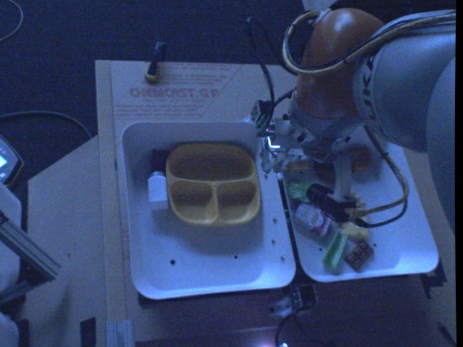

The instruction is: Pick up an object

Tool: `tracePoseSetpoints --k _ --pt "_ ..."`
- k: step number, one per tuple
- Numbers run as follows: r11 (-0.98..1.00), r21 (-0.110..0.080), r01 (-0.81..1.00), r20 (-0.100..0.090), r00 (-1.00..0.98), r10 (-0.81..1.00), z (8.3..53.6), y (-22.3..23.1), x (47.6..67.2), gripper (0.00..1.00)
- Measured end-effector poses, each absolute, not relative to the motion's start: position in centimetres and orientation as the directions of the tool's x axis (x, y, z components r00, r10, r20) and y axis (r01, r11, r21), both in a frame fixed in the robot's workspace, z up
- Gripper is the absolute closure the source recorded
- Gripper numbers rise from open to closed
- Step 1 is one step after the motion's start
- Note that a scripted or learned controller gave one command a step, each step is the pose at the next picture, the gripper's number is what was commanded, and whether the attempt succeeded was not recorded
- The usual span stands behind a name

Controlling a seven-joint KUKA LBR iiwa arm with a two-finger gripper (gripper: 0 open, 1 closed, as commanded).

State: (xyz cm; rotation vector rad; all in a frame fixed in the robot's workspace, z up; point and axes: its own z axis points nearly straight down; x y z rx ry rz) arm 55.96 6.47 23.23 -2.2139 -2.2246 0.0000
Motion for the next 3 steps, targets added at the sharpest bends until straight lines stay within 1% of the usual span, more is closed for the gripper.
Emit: tracePoseSetpoints --k 1,2,3 --pt "0.001 -0.003 1.000 0.001 -0.001 1.000 23.5 6.4 55.5 1.00" --pt "-0.001 -0.004 1.000 0.000 0.001 1.000 22.6 5.4 54.8 1.00" --pt "0.000 -0.004 1.000 0.000 0.000 1.000 21.6 6.0 54.7 1.00"
